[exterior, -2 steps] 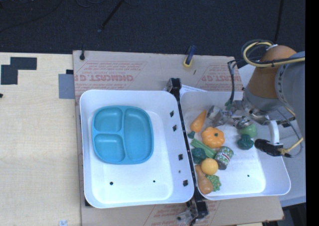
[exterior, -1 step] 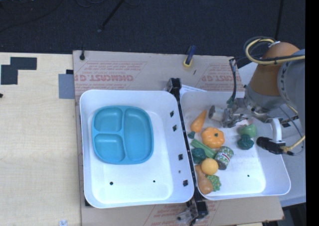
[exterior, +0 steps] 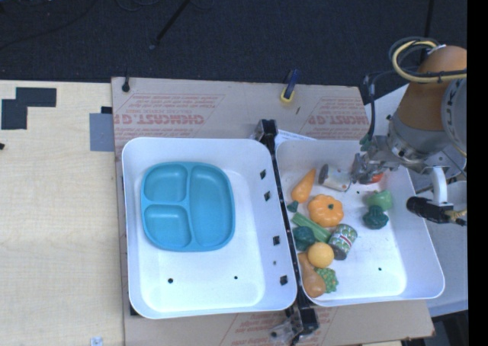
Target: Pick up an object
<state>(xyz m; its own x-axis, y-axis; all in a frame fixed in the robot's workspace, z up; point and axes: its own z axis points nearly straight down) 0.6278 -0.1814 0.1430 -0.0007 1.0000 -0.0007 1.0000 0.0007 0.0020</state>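
Nearest the lower edge, at the front of the right bin (exterior: 415, 280), a small green leafy toy vegetable (exterior: 329, 279) lies against an orange-tan piece (exterior: 312, 283). Just behind them sits a yellow lemon-like ball (exterior: 321, 254), touching a small can with a green and red label (exterior: 343, 240) that lies tilted. A dark green broccoli-like piece (exterior: 303, 236) and a long green vegetable (exterior: 309, 225) lie along the bin's left side, below a toy pumpkin (exterior: 325, 210). An orange carrot (exterior: 304, 185) lies aslant behind the pumpkin, near the divider.

On the right half of this bin, a light green piece (exterior: 380, 200) sits just above a dark green one (exterior: 374, 219), the two touching or nearly so.

Gripper (exterior: 364, 171): low over the rear of the right bin, beside a small grey-and-white object (exterior: 333, 177). A spot of red shows at the fingertips, but it cannot be made out what it is. Jaw state cannot be told; the fingers are blurred against the clutter, and no object is clearly seen between them.

Left bin (exterior: 145, 280): holds a blue three-compartment plate (exterior: 187, 206), lying flat toward the rear left.

Both bins rest on a printed cardboard sheet (exterior: 198, 112) on the bench.
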